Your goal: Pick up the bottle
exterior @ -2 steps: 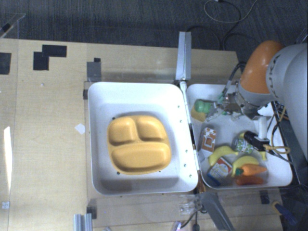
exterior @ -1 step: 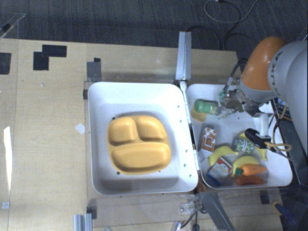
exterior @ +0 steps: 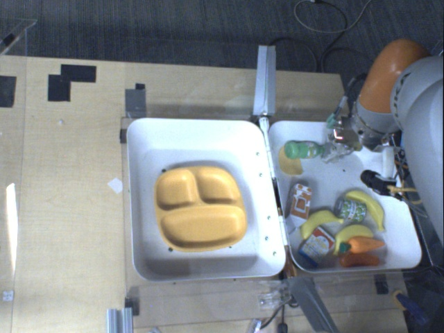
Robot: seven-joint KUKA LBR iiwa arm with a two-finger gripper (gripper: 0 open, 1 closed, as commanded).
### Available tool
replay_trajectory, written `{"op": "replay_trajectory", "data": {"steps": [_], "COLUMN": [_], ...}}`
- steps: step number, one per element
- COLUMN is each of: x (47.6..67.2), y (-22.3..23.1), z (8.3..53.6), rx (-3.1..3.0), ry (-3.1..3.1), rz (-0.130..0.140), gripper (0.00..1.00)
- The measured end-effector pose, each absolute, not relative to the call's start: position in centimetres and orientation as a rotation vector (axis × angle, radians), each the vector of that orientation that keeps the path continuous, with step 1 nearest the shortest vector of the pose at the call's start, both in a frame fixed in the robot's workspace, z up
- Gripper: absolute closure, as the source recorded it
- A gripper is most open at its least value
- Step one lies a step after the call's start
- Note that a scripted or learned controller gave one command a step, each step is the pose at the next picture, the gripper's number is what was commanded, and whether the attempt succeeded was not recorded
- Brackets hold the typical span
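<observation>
Camera view, bottle [exterior: 302,149] blurred, jaws [exterior: 338,141] indistinct

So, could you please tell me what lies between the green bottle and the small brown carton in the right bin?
In the camera view, a yellow item lies just below the green bottle; bare bin floor separates it from the carton.

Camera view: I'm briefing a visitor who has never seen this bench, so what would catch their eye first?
Most likely the yellow tray, sitting alone in the middle of the left bin. Next, the heap of bananas and packets in the right bin, at its near end. Then the green bottle lying at that bin's far end, with the tool right beside it.
</observation>
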State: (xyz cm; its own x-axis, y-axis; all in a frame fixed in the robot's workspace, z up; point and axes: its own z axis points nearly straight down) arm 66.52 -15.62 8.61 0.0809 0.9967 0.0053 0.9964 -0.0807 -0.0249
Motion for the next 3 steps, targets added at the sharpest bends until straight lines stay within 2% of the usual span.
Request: {"op": "replay_trajectory", "data": {"steps": [1,2,3], "x": [66.9,66.6,67.0], "y": [-18.5,-19.0,-18.6], "z": [8.7,8.7,10.1], "rx": [-2.514,-2.514,-2.511], "ry": [-1.884,-1.874,-1.888], "rz": [0.003,0.020,-0.001], "gripper": [1.00,0.00,1.00]}}
